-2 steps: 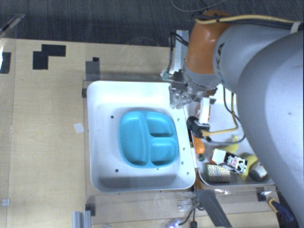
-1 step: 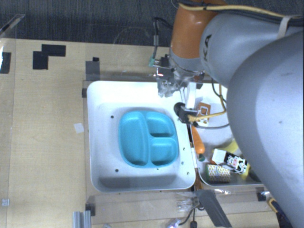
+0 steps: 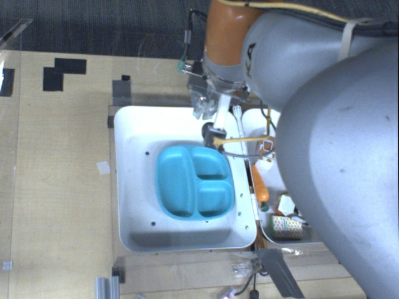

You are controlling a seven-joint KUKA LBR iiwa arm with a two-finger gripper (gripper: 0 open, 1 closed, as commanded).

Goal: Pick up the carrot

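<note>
The carrot (image 3: 259, 184) is a slim orange piece lying in the right bin (image 3: 269, 234), close against its left wall and pointing front to back. The grey arm covers most of that bin. My gripper (image 3: 209, 108) hangs over the back rim of the left bin (image 3: 128, 185), up and to the left of the carrot and well apart from it. Nothing shows between its fingers.
A blue divided plate (image 3: 194, 180) lies in the middle of the left bin. In the front of the right bin, just past the carrot's near end, sit a small patterned box (image 3: 285, 227) and a white piece (image 3: 286, 202).
</note>
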